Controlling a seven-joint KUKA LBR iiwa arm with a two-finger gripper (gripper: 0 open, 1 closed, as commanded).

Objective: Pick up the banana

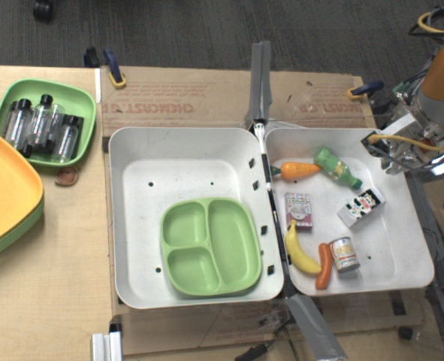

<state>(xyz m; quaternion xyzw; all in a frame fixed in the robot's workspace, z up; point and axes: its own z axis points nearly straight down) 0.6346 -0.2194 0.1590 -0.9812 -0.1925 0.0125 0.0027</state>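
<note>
The banana [300,251] is lying touching the sausage [323,266]; the tool [393,153], state indeterminable, is risking grabbing both.

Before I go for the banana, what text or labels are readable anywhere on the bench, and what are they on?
"CHEMCAST", red print, upside down, on the cardboard sheet behind the bins.
Pink carton: print too small to read.
Can label: blurred, unreadable.
Black-and-white carton: unreadable.
</note>
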